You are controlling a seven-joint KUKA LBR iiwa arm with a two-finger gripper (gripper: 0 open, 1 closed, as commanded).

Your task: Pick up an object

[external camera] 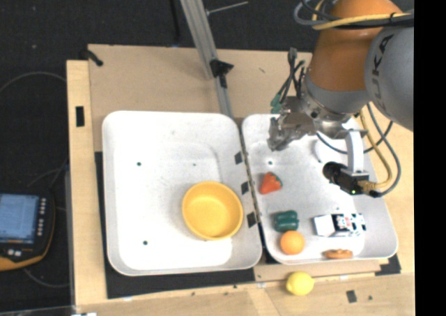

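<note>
A red piece is lying in the right bin, near that bin's left wall, and it is being touched by nothing. Below it a dark green block is resting, and just below that an orange ball is sitting close to the near rim. To the right of the green block a small white box with dark and red markings is lying, and under it, against the near rim, a flat orange-brown piece is seen.

The gripper is being held over the far left corner of the right bin, above the red piece and apart from it. Nothing is seen between its fingers; how far they are parted cannot be told from this angle. Behind it the grey arm with its orange band is reaching in from the right, with cables looped about it.

In the left bin a yellow bowl is standing upright near the near right corner. On the bench, outside the bins and just beyond the right bin's near rim, a yellow ball is lying. A grey pole is slanting across the bench toward the gap between the bins. At the far left a handheld screen is lying off the bench.
</note>
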